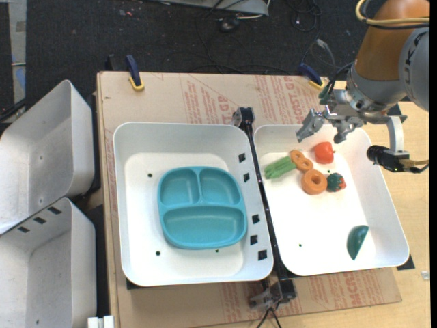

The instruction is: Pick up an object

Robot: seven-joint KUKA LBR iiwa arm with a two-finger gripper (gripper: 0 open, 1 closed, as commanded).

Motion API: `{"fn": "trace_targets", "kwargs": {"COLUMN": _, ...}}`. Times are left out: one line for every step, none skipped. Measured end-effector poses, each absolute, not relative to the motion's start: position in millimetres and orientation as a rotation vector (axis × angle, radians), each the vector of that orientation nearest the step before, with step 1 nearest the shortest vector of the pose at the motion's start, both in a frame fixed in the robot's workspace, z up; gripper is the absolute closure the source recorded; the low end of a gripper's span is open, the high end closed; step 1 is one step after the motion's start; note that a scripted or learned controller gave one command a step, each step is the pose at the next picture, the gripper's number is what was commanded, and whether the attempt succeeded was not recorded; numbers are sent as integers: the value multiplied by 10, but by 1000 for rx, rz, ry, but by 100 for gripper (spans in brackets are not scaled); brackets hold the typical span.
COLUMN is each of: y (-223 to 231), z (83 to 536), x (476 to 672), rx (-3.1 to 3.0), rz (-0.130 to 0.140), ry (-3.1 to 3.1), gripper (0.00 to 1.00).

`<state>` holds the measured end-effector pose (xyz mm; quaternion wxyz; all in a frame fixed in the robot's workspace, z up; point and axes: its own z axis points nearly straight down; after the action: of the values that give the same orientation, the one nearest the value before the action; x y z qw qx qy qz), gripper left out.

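The right bin (382, 203) holds several small items: a red piece (324, 152), a green piece (278, 167), two orange rings (301, 160) (314, 182), a small dark green and red piece (334, 181), and a teal piece (356, 241) near the front. My gripper (324, 128) hangs above the bin's far edge, just beyond the red piece, with its two fingers (307, 127) spread open and nothing between them.
A teal divided plate (202, 207) lies in the left bin (136, 183). A black divider (256, 183) runs between the bins. Two more white bins (41, 156) stand off the bench at the left. Blue and yellow clamps (133, 72) grip the bench's far edge.
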<state>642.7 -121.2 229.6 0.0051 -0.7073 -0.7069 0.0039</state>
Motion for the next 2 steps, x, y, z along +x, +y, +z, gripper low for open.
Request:
{"fn": "trace_targets", "kwargs": {"y": -1210, "z": 2374, "x": 6454, "rx": -2220, "rz": 0, "ry": -2223, "gripper": 0}}
{"fn": "trace_targets", "kwargs": {"y": -1186, "z": 1758, "x": 6515, "rx": -2215, "rz": 5, "ry": -2223, "gripper": 0}}
